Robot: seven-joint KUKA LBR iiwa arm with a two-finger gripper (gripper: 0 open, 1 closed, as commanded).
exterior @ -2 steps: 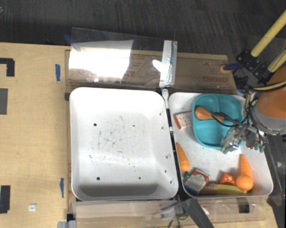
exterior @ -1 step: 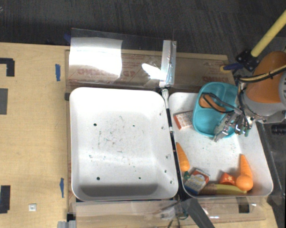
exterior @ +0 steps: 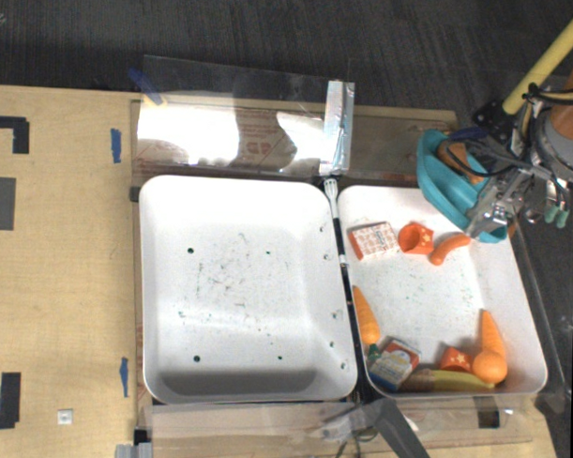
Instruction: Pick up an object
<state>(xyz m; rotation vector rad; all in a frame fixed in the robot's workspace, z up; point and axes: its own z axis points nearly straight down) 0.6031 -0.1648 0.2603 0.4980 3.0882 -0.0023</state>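
Note:
The right bin (exterior: pixel 425 294) holds several toy items. A red-and-white carton (exterior: pixel 373 240), an orange cup (exterior: pixel 416 237) and a small orange piece (exterior: pixel 448 248) lie near its far edge. One carrot (exterior: pixel 365 315) rests against the left wall, and a second carrot (exterior: pixel 490 332) lies at the right. A small printed box (exterior: pixel 393 361), a red tomato (exterior: pixel 454 357), an orange fruit (exterior: pixel 489 369) and a yellow-green banana (exterior: pixel 450 380) sit along the near edge. A teal bowl-like object (exterior: pixel 448 182) leans on the far right corner. My gripper (exterior: pixel 493 217) hangs at that corner, right beside the teal object's lower rim.
The left bin (exterior: pixel 237 287) has a bare white floor with dark specks. A clear plastic sheet (exterior: pixel 243 128) with a silver strip stands behind the bins. A yellow pole (exterior: pixel 555 54) slants in at the top right above the arm.

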